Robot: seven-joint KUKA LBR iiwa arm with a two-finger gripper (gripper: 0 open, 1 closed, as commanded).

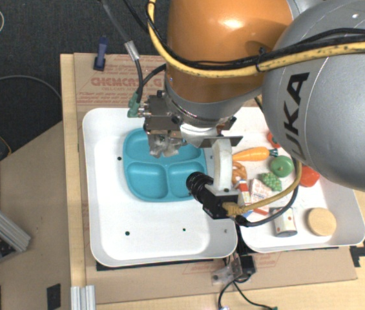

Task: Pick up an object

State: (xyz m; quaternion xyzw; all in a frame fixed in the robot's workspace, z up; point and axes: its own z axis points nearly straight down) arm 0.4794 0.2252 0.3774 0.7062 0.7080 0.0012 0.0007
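**Claw over the blue tray**

We saw the claw (165, 146) low over the blue divided tray (159, 173) in the left bin (104, 192), touching or just above its upper compartment; we could not tell how it stood. The right bin (344, 234) held a toy carrot (252, 154), a green round piece (281, 166) and a tan disc (321, 221).

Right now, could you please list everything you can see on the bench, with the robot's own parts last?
divided tray: one, blue, left bin.
left bin: one, white, bench left.
right bin: one, white, bench right.
carrot: one, orange, right bin.
round green item: one, green, beside carrot.
disc: one, tan, right bin's near corner.
small cylinder: one, white, beside disc.
arm: one, grey and orange, from right.
pincer: one, metal, over tray.
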